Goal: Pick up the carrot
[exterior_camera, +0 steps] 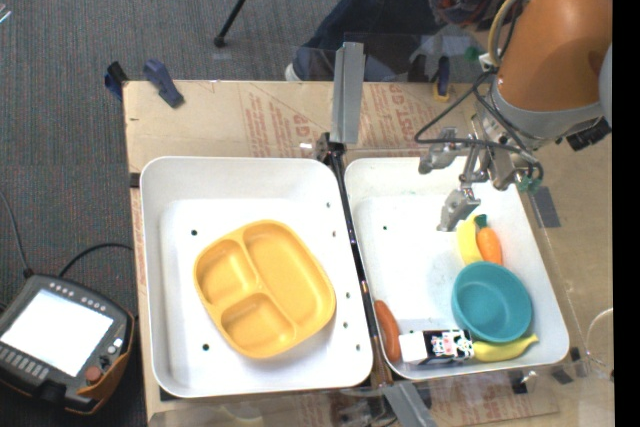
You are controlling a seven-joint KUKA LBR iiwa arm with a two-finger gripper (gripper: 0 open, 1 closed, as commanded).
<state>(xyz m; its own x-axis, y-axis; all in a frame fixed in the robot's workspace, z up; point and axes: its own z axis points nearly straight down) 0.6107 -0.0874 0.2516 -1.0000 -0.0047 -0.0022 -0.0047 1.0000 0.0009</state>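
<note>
Gripper (462, 205) poised just above-left of the carrot (489, 244); finger state indeterminate. Carrot lies beside a banana (468, 240), against the teal bowl (491, 303), crowding access.

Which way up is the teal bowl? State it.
Upright: the round teal bowl shows its open hollow, resting in the right white bin beside the orange carrot.
</note>
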